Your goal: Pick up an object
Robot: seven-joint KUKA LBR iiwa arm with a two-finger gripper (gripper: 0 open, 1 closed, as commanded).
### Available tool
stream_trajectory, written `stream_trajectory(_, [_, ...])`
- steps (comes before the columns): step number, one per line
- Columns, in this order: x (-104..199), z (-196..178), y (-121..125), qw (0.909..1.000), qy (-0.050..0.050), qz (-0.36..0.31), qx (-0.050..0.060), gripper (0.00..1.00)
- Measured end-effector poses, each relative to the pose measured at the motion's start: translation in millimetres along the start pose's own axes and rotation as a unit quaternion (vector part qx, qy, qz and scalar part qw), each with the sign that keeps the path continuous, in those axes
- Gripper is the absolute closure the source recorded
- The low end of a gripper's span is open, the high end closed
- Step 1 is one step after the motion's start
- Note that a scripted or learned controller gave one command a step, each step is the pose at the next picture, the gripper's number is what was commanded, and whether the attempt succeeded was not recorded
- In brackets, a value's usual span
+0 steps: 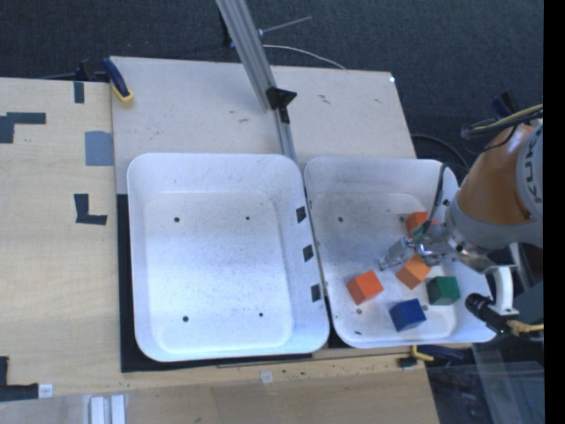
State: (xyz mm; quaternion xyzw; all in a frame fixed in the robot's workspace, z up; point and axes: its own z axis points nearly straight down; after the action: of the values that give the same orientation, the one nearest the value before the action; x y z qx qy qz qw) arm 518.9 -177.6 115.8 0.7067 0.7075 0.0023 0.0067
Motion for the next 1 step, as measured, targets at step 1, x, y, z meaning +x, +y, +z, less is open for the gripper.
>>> stream_trajectory(1, [1.0,-9.5,0.4,1.0000,0.000,-0.001,-0.001,1.00])
